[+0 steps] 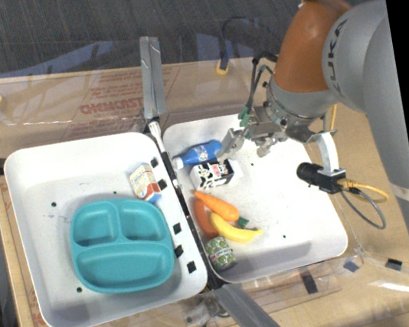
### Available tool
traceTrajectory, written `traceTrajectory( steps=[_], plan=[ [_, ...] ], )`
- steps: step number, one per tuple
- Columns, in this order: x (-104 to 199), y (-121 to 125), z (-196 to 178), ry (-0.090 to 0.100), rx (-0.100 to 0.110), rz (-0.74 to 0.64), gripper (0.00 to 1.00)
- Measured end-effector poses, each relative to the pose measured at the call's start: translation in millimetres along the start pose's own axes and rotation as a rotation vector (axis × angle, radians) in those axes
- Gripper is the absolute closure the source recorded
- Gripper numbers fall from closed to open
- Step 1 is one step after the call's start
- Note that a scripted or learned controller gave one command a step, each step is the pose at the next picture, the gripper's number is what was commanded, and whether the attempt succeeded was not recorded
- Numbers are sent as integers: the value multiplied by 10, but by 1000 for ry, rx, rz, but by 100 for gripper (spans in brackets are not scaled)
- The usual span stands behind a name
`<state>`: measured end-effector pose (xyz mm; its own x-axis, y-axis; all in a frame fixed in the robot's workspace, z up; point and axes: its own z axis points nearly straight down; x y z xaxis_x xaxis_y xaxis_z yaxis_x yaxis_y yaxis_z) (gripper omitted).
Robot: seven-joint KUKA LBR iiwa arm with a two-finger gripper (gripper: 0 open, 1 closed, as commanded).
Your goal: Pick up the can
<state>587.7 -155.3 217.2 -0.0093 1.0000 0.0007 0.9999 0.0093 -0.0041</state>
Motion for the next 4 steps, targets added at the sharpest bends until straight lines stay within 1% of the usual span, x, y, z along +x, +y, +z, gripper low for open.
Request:
traceTrajectory(
  steps=[1,2,3,4],
  plan=[
    [78,144,1048,-7,-24,-15,0],
    [433,208,1089,-14,-31,55,0],
    [435,226,964,-14,-35,51,100],
    [910,-310,254,0,-2,179,100]
  ],
)
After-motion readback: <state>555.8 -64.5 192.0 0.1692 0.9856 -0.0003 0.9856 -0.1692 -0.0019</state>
